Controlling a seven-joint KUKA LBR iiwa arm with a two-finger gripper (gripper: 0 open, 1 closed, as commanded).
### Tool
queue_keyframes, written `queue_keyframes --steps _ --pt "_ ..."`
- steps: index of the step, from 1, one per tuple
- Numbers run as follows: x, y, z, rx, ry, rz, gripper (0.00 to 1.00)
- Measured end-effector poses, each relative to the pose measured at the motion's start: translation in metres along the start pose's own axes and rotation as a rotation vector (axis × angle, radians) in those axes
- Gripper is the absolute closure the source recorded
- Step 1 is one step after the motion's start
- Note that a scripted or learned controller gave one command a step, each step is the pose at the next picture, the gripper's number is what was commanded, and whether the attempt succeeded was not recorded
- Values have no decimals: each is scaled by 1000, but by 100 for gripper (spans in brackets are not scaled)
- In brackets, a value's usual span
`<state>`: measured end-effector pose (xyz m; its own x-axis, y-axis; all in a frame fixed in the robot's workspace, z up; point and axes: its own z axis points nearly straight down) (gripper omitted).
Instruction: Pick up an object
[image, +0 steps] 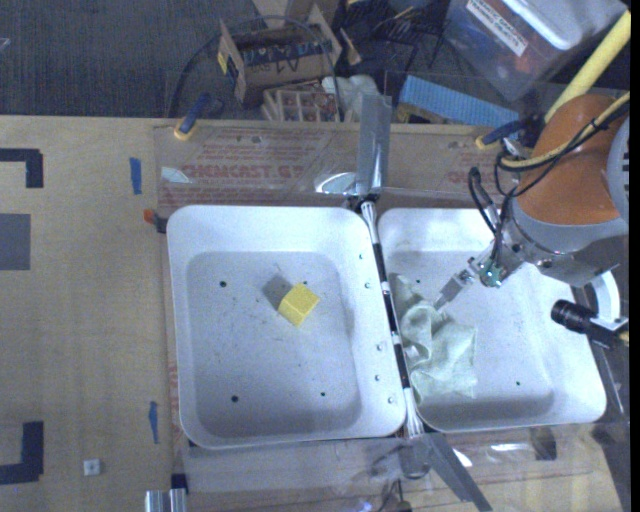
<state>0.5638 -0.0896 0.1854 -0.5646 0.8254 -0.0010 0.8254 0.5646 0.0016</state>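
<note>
In the camera view the pick looked unfinished. The gripper (447, 292) hung low over the right bin (570, 395), toward that bin's left side, with the grey arm (565, 200) and its orange band leaning in from the bin's far right corner. Its tip appeared just above the upper edge of a pale crumpled cloth (438, 345), perhaps touching it, though contact could not be made out. Whether the fingers were spread or pinched together I cannot tell; they read as one thin blurred stub. Nothing was visibly caught between them, so nothing had been lifted. By my judgement the approach was nearly complete, and the closing, the lift and the proof of a hold all remained.

As for the containers, the right bin held the cloth, bunched against its left wall and running from the bin's middle down toward the near left corner. The rest of that bin's floor appeared bare. The left bin (195, 240) held a small yellow block (298, 304), lying a little toward the far side of the floor's centre, well apart from every wall and well apart from the gripper. The cloth seemed the likelier target, being directly under the tip.
</note>
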Motion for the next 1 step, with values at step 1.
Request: queue_keyframes --steps 1 --pt "101 -23 0 1 2 -270 0"
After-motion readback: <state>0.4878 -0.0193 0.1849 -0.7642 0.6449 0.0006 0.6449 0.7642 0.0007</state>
